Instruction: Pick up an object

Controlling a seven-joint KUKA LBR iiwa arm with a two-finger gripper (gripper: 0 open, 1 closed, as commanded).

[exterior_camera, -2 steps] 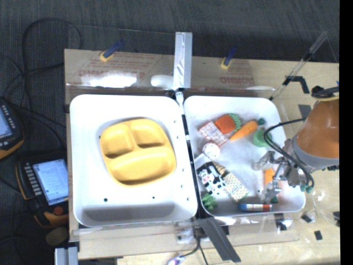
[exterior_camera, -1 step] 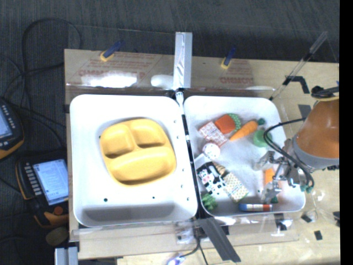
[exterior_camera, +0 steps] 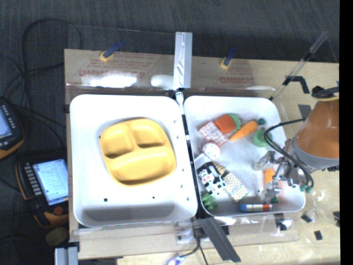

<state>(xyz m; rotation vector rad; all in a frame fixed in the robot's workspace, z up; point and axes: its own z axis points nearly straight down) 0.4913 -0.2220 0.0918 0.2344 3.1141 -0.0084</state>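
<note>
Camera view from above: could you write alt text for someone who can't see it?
A grey robot arm with an orange band lowers its gripper into the right white bin, among small toys including a plastic carrot. The left white bin holds a yellow divided tray.

Wooden bench (exterior_camera: 317, 76) with two shallow white bins, left (exterior_camera: 83, 148) and right (exterior_camera: 242, 104), side by side.

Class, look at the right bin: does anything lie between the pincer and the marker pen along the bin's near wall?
Nothing visible does. The pincer hangs at the right bin's right end, just above the marker pen, with bare bin floor between them.
</note>
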